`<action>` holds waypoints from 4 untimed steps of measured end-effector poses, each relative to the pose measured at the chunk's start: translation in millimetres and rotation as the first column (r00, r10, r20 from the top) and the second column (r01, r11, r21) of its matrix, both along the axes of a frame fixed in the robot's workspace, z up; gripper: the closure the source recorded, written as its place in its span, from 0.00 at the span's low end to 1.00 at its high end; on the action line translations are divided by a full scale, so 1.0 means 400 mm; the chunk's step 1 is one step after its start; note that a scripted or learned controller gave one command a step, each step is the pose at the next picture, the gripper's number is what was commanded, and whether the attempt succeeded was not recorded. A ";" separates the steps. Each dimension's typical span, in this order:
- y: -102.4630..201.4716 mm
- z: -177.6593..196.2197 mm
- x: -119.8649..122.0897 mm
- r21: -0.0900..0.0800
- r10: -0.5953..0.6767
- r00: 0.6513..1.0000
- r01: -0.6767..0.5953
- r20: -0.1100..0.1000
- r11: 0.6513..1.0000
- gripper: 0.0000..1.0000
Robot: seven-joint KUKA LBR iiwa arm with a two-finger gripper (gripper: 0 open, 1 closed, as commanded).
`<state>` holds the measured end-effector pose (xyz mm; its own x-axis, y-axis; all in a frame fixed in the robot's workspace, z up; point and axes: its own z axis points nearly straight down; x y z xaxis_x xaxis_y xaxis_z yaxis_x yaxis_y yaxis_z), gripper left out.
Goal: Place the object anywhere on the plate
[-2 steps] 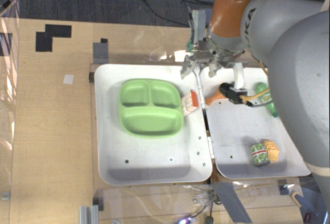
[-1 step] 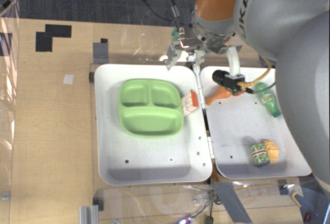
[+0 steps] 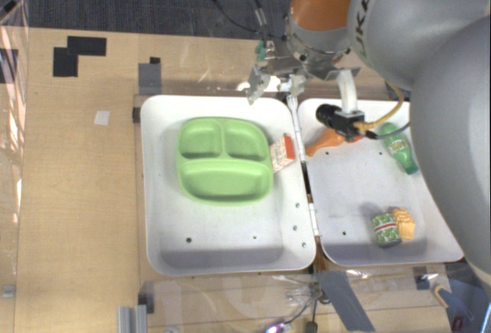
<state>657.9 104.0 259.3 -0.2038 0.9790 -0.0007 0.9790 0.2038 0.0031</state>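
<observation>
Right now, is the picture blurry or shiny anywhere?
In the camera view, the big grey arm at the right looks soft and out of focus because it is near the lens; the green plate is sharp; pale glare streaks the clear panel at the left; a grey shadow lies in the left bin.

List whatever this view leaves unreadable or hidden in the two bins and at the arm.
- End effector: the wrist and arm body cover it, so its fingers cannot be read.
- Small red and white packet beside the green plate: too small to identify.
- Green bottle: partly covered by the arm.
- Orange object: partly behind a black fitting.
- Right bin: far side under the arm.
</observation>
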 end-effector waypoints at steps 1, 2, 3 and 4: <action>0.142 0.026 0.032 -0.001 0.361 0.933 -0.361 0.002 0.933 0.00; 0.287 -0.054 -0.017 0.000 0.544 0.839 -0.544 0.000 0.839 0.00; 0.286 -0.054 -0.017 0.000 0.543 0.840 -0.543 0.000 0.840 0.00; 0.286 -0.054 -0.017 0.000 0.543 0.840 -0.543 0.000 0.840 0.00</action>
